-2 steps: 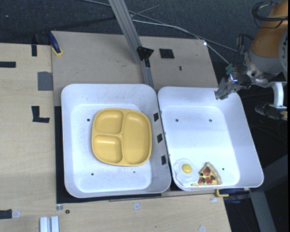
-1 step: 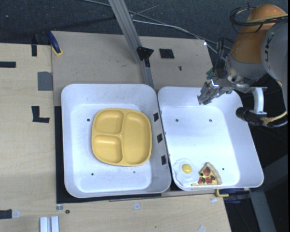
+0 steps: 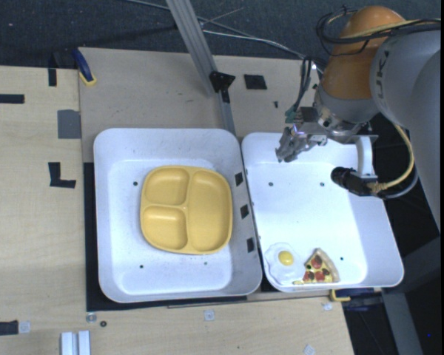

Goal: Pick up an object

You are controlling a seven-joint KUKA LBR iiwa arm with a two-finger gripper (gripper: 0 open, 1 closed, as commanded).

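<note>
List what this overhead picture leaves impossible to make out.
- Two-finger gripper, camera view: too small and dark to read its fingers.
- Flat pizza-slice toy, camera view: toppings too small to identify.
- Grey arm, camera view: cut off by the right edge.
- Yellow three-compartment plate, camera view: underside hidden against the left white bin.

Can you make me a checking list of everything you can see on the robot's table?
Surface: tan bench bearing two white bins, left bin and right bin.
Job's things: yellow divided plate in the left bin; toy fried egg and toy pizza slice in the right bin's near corner.
Clutter: black tape patches on the bench.
Grippers: gripper above the right bin's far edge, nothing seen between its fingers.
Cables: black cables looping by the wrist.
Surroundings: grey metal pole, dark floor.
</note>
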